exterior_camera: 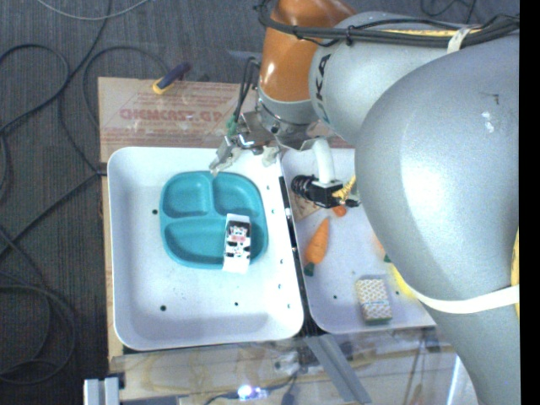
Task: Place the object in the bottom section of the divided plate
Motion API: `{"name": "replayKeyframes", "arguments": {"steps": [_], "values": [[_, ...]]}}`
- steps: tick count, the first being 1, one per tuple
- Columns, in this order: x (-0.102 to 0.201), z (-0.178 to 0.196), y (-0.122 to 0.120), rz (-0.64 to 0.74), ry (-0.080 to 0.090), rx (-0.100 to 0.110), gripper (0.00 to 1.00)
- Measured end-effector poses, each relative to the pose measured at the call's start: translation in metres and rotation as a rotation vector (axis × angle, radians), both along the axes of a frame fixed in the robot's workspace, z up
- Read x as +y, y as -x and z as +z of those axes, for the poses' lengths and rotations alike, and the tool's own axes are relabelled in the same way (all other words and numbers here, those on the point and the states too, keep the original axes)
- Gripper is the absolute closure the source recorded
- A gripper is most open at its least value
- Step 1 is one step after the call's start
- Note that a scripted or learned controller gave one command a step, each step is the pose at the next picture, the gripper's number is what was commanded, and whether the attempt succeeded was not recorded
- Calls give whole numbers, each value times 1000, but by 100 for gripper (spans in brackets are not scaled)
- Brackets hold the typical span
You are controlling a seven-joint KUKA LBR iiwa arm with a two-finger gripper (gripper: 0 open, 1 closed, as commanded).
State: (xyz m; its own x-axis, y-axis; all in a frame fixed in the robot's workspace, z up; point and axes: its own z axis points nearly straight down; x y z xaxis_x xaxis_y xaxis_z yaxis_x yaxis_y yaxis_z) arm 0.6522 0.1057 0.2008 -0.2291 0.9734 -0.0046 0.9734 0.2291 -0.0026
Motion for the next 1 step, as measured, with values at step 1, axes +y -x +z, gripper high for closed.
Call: {"name": "replayKeyframes", "arguments": {"steps": [1], "values": [[0,0,0,-1,0,0,0]]}}
